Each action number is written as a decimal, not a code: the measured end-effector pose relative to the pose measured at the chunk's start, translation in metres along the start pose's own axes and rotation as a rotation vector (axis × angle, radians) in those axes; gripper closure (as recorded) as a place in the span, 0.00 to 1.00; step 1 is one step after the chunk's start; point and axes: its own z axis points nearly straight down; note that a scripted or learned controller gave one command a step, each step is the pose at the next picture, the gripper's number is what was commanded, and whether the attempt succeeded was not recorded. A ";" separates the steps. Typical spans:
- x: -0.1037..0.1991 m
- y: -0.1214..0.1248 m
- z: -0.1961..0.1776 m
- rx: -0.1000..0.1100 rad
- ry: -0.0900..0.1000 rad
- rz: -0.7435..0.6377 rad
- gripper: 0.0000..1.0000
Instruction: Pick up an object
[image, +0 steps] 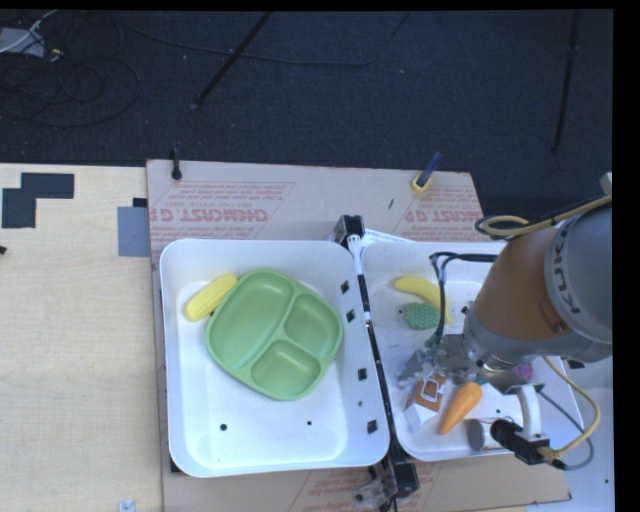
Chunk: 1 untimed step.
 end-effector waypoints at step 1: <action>0.010 0.068 0.000 -0.002 -0.002 -0.001 0.00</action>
